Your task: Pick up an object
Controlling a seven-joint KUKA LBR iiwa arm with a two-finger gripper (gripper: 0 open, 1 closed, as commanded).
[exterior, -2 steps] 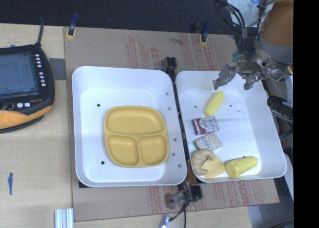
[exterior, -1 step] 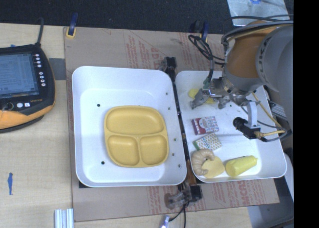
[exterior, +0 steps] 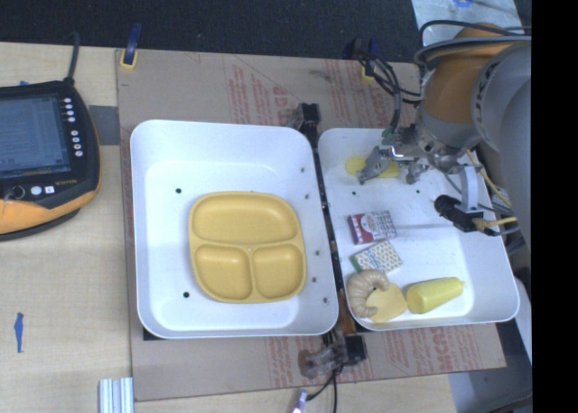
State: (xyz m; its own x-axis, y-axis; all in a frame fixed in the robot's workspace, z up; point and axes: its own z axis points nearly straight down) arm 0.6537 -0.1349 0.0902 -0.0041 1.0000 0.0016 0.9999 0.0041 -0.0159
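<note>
Arm (exterior: 479,86) reaching in low over the right bin's (exterior: 488,307) far end.

I see the gripper (exterior: 390,165) down at a small yellow piece (exterior: 358,165), fingers spread, nothing between them. Nearer me from it lie a red packet (exterior: 371,225), a checkered packet (exterior: 378,258), a croissant (exterior: 366,288) and a yellow bottle (exterior: 434,294).
</note>
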